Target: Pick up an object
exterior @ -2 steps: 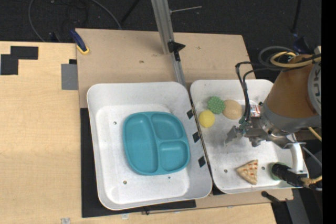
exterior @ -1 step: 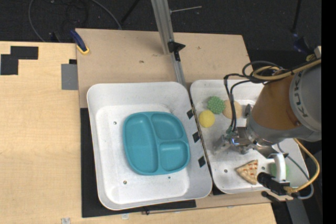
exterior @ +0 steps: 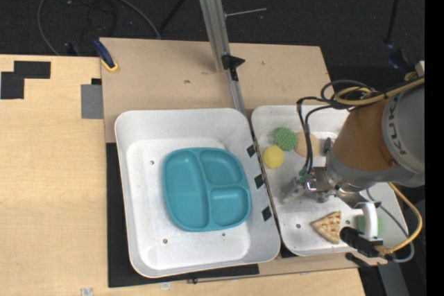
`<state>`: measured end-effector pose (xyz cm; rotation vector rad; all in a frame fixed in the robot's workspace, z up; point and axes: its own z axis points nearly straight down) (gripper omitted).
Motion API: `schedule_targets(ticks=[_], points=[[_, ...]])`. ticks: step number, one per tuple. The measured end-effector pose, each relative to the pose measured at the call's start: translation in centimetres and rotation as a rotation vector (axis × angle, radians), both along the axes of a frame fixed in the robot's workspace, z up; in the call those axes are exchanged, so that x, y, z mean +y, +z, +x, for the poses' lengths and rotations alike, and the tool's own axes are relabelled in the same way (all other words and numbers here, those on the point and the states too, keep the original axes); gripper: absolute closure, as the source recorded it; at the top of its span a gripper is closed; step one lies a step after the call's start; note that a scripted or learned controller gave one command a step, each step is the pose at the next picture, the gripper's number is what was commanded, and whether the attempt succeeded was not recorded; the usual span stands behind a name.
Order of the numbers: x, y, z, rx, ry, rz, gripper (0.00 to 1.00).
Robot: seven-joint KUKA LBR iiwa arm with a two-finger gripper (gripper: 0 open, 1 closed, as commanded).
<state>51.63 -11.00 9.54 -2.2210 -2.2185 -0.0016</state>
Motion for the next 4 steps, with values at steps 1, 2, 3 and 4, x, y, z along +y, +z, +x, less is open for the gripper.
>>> schedule_targets(ticks=[1, 2, 3, 4], points=[[0.5, 1.1, 0.4, -0.008, -0.001, 0.010, 1.00], [-0.3, 5.5, 0.5, -0.002, 0.001, -0.003, 1.00], [-0.4, 10.8, 0.6, -0.004, 0.003, -0.003, 1.00], [4.2, 10.4, 0.9, 0.002, 0.005, 0.000, 1.00]])
